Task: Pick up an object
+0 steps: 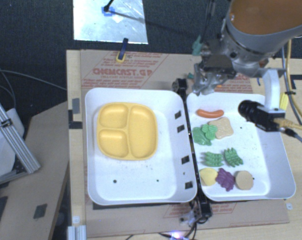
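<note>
The right bin (276,154) holds several toy foods. An orange sausage (210,113) lies at its far left, with a tan toast slice (223,128) and a green leafy piece (204,134) just in front of it. Two more green pieces (213,159) (233,157) lie mid-bin. A yellow piece (208,176), purple grapes (225,179) and a tan round piece (244,180) line the near edge. My gripper (207,85) hangs over the bin's far left corner, behind the sausage and apart from it. Nothing shows held in it.
A yellow divided plate (127,130) sits in the left bin (136,186). A black cylindrical unit (258,115) with a white bracket juts over the right bin's far right part. Black clips (183,129) run along the seam between the bins.
</note>
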{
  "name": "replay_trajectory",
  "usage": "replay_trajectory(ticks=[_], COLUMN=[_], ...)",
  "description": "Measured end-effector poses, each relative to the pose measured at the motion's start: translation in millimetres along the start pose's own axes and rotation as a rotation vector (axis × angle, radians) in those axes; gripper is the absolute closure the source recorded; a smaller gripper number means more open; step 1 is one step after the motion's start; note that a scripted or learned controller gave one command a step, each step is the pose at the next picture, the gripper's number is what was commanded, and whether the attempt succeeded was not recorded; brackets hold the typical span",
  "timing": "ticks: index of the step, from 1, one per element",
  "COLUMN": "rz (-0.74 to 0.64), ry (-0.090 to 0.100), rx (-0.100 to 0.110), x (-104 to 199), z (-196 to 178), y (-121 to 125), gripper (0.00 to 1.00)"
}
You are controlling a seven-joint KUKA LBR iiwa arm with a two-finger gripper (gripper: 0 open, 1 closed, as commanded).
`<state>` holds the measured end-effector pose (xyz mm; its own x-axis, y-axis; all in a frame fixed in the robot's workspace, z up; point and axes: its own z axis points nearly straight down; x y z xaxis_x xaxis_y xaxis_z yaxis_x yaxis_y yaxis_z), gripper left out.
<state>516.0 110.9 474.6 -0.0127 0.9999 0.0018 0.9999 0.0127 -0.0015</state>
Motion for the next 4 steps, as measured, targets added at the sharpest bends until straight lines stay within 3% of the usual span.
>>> replay_trajectory(ticks=[1, 2, 3, 4], rz=[0.006, 0.015, 0.008, 0.008], ry=[0.000, -0.004, 0.001, 0.000], rx=[-0.003, 0.004, -0.010, -0.006], x=[77, 35, 46, 62], z=[48, 157, 59, 32], y=[-14, -30, -28, -28], gripper=[1.00, 1.00, 1.00, 1.00])
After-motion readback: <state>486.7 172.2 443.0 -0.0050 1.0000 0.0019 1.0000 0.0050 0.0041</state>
